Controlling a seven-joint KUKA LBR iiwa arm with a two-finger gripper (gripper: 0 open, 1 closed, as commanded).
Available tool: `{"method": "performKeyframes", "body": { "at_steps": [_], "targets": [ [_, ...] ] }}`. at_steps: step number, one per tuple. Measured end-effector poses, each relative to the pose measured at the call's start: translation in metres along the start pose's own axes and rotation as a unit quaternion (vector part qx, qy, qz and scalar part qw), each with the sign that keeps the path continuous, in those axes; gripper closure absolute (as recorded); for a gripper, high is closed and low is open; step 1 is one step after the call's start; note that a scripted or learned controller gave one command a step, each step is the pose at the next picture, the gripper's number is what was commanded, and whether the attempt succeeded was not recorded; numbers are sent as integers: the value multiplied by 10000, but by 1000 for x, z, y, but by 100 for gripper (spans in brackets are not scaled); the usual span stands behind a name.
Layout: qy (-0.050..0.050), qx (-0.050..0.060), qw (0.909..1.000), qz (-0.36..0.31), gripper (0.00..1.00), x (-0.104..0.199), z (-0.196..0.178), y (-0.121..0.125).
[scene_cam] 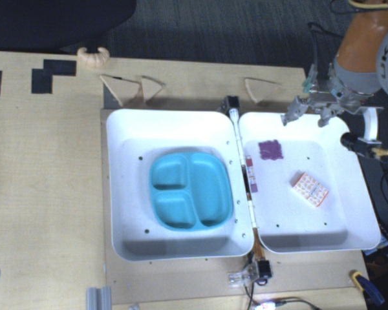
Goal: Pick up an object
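Hand (308, 113) hovers over far edge of right shallow white bin (355, 228), its two fingers spread apart, nothing between them. Candidate objects lie on that bin's floor: small purple fuzzy patch (270, 150) toward far left, red-and-white patterned flat packet (310, 189) nearer, well apart. Blue three-compartment plastic tray (191, 190) lies in left bin. Suggest: centre over packet, align fingers across its short side, descend straight, close only once seated.
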State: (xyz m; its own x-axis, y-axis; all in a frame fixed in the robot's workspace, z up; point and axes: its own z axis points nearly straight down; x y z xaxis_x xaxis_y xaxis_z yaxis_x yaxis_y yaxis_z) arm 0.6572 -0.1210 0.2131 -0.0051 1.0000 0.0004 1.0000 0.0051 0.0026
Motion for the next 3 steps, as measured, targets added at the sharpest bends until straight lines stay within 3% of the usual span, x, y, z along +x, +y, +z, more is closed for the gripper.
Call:
{"method": "performKeyframes", "body": {
  "at_steps": [1, 2, 3],
  "targets": [
    [-9, -1, 10000, 13, 0, -61, 125, 4],
    [-6, -7, 10000, 15, 0, -66, 126, -76],
    [-15, -47, 10000, 8, 100, -66, 114, -73]
  ]
}}
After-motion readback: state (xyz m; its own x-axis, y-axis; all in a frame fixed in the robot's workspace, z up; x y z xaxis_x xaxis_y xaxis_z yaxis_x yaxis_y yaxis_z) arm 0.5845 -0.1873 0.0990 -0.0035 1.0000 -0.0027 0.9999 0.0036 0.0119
